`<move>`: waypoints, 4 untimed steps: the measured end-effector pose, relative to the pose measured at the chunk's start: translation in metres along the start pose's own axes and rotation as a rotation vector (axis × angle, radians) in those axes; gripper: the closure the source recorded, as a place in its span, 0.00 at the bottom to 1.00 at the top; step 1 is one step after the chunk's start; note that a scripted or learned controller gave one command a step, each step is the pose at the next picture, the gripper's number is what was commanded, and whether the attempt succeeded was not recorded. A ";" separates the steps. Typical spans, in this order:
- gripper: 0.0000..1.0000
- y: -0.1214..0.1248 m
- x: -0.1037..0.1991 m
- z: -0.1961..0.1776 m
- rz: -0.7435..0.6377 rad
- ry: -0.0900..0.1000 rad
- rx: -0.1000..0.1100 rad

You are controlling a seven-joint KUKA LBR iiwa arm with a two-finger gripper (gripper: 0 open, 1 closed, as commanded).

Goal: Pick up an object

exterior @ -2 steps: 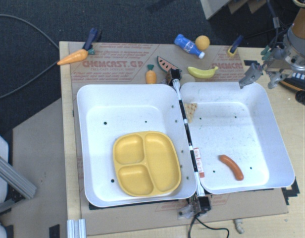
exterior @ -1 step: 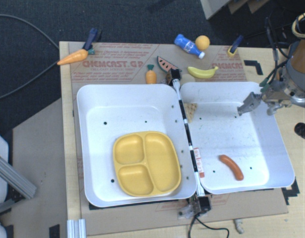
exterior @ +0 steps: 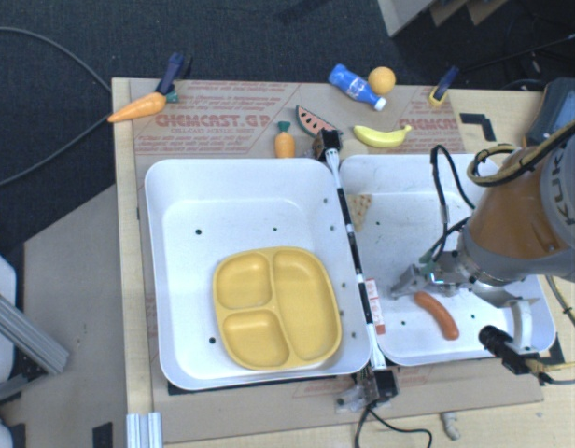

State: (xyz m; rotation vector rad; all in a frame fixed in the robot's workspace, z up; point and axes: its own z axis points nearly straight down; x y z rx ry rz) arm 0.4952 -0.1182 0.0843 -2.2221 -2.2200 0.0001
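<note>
An orange-red sausage (exterior: 438, 314) lies on the floor of the right bin (exterior: 399, 215), near its front. My gripper (exterior: 413, 282) hangs low in that bin, just left of and above the sausage's near end, with its metal fingers (exterior: 405, 284) pointing left and down. Nothing shows between them. The arm's grey wrist and orange band come in from the right and cover the bin's right side.
A yellow three-part tray (exterior: 275, 306) lies in the left bin (exterior: 185, 203). Behind the bins on the bench lie a carrot (exterior: 138, 108), a small orange toy (exterior: 285, 144), a watermelon slice (exterior: 312, 119), a banana (exterior: 381, 136), a blue bottle (exterior: 353, 86) and an orange ball (exterior: 383, 78).
</note>
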 end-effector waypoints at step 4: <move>1.00 0.042 0.064 -0.100 -0.002 0.000 -0.001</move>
